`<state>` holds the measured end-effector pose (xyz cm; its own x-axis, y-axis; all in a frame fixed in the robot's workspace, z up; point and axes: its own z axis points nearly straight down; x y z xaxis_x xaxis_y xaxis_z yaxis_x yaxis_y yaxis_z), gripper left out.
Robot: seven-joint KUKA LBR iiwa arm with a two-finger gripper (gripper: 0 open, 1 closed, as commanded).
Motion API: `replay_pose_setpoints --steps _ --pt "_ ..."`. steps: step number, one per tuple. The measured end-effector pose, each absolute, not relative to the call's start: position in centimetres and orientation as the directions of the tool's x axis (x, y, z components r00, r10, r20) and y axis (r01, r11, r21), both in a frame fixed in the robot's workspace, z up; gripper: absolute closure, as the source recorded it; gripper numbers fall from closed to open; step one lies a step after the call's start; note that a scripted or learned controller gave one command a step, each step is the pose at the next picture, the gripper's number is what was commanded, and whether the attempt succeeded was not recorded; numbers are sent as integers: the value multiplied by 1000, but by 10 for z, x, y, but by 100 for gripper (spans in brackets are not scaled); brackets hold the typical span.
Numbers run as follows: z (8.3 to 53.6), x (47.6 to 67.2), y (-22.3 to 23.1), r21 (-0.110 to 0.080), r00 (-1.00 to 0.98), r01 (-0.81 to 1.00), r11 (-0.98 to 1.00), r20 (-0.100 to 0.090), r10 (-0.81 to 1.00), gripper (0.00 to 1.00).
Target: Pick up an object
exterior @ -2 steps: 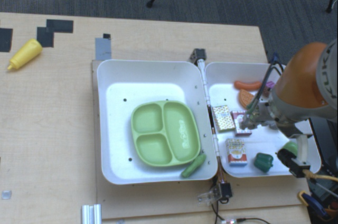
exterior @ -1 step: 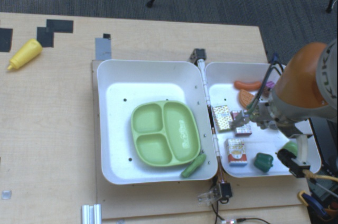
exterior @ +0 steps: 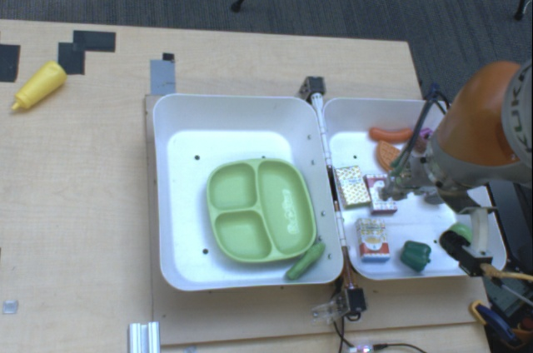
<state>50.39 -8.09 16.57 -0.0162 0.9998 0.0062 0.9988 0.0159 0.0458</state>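
My gripper (exterior: pixel 390 193) reaches down into the right bin (exterior: pixel 491 247), its tip low near the bin's middle. It stands right at a small pink and dark red packet (exterior: pixel 376 186), which it partly covers. To the left of that lies a patterned card box (exterior: pixel 352 186). Nearer the front sit a small red and white box (exterior: pixel 374 241) and a green pepper (exterior: pixel 415 255). An orange sausage-like piece (exterior: pixel 388 133) and an orange slice (exterior: pixel 388 152) lie at the back, partly behind the arm.
The left bin (exterior: pixel 179 176) holds a green divided plate (exterior: pixel 261 211) and a green pickle (exterior: pixel 305 260) at its front right corner. A yellow bottle (exterior: pixel 37 86) lies on the bench at far left. The grey and orange arm (exterior: pixel 491 126) covers the right bin's right side.
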Motion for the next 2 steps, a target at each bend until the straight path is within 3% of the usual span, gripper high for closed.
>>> replay_pose_setpoints --steps 1,2 --pt "166 504 -81 46 -15 999 15 6 1000 0" --pt "176 505 -80 50 -21 999 20 7 1000 100"
